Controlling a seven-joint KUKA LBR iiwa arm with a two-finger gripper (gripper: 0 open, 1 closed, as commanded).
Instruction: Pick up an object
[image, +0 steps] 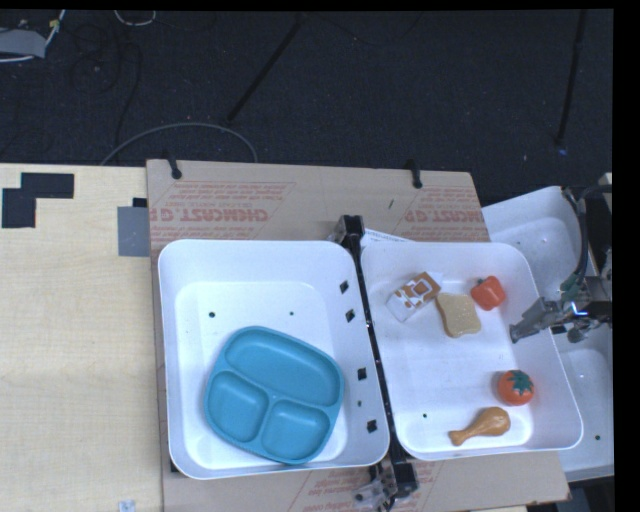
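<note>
Gripper (528, 328) at right bin's (400, 420) right rim, finger state unclear. Tomato (515, 387), drumstick (481, 426) lie nearby; tray (272, 394) in left bin.

The two bins, the left bin (190, 270) and the right bin (520, 260), are plain white. In the left one lies a sky-blue divided plate (272, 393). The right one holds a small box (414, 296) patterned in white and brown, a tan slice of toast (460, 316), an orange-red pepper (488, 293) with a dark stem, a red-orange tomato (515, 387) topped with green, and a golden-brown drumstick (482, 426). Under the bins lies a brown cardboard sheet (300, 205) printed with red lettering. The tabletop (70, 340) is pale wood, marked with black and grey patches. The floor (350, 80) behind is dark blue-black. The end effector (545, 318) is dark grey.
</note>
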